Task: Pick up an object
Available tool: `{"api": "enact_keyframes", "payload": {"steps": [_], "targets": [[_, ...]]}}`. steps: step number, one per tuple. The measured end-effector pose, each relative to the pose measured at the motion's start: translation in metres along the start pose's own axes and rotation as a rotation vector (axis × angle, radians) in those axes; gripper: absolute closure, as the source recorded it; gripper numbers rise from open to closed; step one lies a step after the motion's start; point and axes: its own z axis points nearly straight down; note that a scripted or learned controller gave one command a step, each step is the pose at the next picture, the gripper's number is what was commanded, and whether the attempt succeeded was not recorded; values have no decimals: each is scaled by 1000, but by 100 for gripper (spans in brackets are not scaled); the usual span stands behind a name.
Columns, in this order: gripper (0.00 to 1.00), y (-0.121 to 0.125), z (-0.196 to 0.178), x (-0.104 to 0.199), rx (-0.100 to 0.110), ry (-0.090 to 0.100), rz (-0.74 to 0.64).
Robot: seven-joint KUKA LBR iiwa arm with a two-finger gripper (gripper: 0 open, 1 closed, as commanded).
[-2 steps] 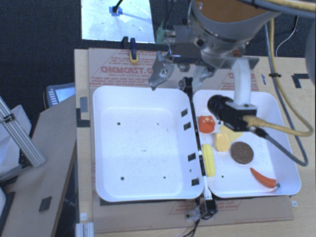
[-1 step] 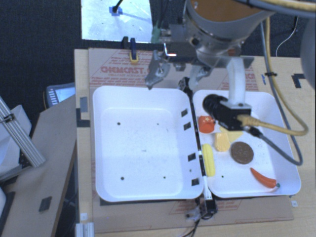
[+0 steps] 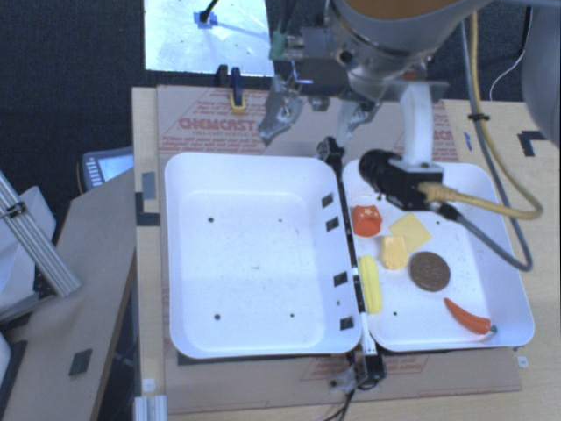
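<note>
Nearest you, at the near right corner of the right bin, lies a red chili pepper; its long axis runs from far-left to near-right, with the stem end pointing near-right. Just far-left of it sits a brown round cookie-like disc, lying flat. Along the bin's left wall you see a yellow corn cob, its long axis running near to far, beside the divider where the two bins meet. Between the cob and the disc sits a small yellow block, and a pale yellow wedge touches it on the far side. Farther left lies a red-orange piece. A black cylindrical part with a yellow cable overhangs the far end of this bin, just beyond the red-orange piece and the wedge.

Your tool hangs above the far edge of the table, beyond the left bin, well apart from every object. Its two fingers stand spread apart and nothing is between them.
</note>
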Motion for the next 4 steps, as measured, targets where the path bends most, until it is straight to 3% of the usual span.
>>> {"api": "enact_keyframes", "payload": {"steps": [1,2,3,4], "targets": [[0,4,0,-1,0,0,1],[0,-15,0,26,2,1,-6],[0,8,0,24,0,0,0],[0,-8,0,24,2,1,-3]]}}
